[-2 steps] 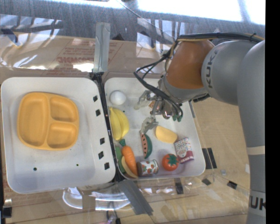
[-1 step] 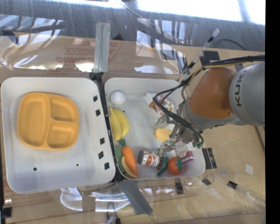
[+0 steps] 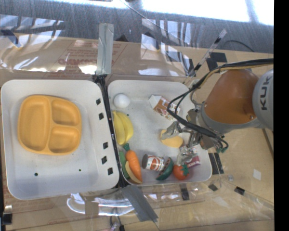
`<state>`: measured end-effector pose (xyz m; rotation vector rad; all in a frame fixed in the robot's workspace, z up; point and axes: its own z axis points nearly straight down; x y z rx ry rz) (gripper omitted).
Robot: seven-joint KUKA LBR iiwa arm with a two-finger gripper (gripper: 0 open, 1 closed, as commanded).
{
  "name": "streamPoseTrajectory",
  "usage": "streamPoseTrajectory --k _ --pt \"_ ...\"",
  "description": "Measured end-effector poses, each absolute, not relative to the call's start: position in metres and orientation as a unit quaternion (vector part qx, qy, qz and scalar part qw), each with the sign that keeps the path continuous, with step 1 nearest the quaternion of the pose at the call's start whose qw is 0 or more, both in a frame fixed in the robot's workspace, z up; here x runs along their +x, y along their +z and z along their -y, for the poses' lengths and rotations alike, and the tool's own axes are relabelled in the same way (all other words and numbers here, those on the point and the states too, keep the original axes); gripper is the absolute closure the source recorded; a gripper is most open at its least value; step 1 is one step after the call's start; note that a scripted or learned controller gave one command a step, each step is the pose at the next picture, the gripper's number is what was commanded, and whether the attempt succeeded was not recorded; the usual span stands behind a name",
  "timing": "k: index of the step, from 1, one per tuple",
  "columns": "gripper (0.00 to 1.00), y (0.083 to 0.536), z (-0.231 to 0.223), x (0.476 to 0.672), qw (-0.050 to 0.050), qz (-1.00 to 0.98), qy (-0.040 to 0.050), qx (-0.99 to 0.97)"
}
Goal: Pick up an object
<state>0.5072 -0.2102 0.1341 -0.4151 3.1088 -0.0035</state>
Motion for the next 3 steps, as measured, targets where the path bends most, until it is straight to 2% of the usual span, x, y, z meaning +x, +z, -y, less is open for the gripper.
streamPoseTrajectory --k 1,2,3 --pt "0.00 0.091 0.191 0.557 0.000 -0.982 0.0006 -0.191" --pt "0.00 0.092 0.208 0.552 0.001 -0.988 0.0002 -0.152" --pt "0.00 0.093 0.208 0.557 0.003 -0.986 -0.0010 -0.166"
